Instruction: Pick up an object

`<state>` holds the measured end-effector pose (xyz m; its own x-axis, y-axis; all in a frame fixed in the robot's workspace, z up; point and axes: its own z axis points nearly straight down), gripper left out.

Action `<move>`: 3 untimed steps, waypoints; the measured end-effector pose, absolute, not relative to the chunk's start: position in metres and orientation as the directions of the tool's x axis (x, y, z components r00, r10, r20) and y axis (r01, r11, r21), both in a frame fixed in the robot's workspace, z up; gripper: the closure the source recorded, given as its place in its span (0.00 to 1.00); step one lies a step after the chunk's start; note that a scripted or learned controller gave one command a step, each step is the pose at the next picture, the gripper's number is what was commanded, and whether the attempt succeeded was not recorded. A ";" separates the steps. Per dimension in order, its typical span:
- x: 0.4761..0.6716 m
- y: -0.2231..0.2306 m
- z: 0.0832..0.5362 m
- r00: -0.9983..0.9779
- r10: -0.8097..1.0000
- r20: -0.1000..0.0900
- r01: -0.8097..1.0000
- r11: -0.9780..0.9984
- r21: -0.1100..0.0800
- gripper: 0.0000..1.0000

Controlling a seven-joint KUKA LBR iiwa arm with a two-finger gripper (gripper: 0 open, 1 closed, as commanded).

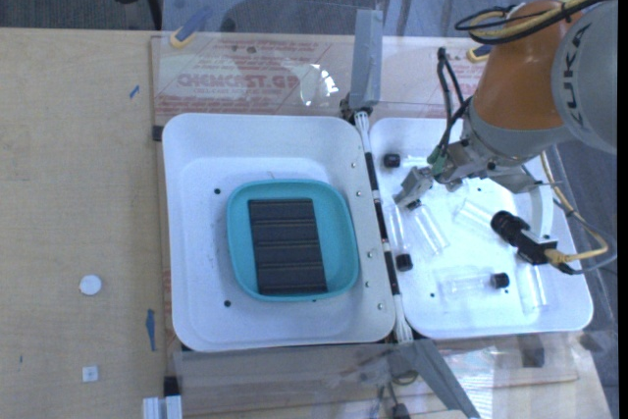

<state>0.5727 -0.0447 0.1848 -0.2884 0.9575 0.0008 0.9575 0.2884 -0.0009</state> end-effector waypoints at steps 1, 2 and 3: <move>0.565 -0.080 0.185 -0.333 0.943 0.000 0.943 0.333 0.000 0.00; 0.567 -0.100 0.102 -0.388 0.922 -0.001 0.922 0.388 0.001 0.00; 0.568 -0.101 0.112 -0.385 0.923 -0.002 0.923 0.385 0.005 1.00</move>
<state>0.5681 -0.1009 0.1118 -0.3851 0.9229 -0.0023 0.9229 0.3851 0.0047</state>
